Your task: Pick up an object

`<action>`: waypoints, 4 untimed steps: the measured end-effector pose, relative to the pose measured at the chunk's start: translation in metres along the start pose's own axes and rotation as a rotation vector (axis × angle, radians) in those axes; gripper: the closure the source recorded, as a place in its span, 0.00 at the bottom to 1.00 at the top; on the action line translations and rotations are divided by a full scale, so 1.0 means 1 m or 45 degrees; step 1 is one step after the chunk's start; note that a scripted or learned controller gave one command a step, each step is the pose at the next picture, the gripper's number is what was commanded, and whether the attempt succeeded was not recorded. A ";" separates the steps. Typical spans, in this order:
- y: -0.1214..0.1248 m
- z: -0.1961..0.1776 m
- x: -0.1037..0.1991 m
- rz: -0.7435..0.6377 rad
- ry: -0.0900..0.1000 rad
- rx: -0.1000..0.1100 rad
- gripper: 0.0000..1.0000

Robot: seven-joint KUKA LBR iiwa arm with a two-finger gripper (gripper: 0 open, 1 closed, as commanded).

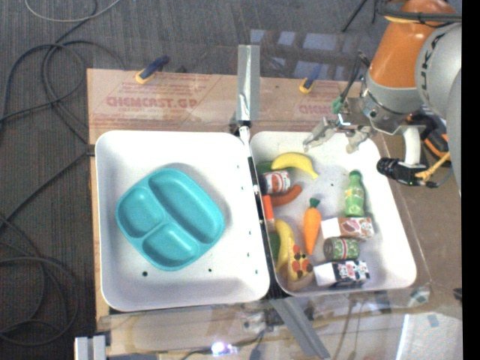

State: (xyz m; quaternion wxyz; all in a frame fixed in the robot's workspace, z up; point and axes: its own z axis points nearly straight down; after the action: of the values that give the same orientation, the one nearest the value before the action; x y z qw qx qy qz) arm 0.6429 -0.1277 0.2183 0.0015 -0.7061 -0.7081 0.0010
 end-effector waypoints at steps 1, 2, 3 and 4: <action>-0.011 -0.079 -0.019 0.125 -0.005 0.000 0.00; -0.010 0.023 -0.060 -0.295 -0.003 0.000 0.00; -0.031 0.126 -0.052 -0.362 0.001 -0.003 0.00; -0.089 0.129 -0.017 -0.324 -0.009 -0.019 0.00</action>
State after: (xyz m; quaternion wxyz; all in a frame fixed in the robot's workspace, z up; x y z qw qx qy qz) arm 0.5535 -0.1448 0.0899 -0.0063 -0.6105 -0.7920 -0.0020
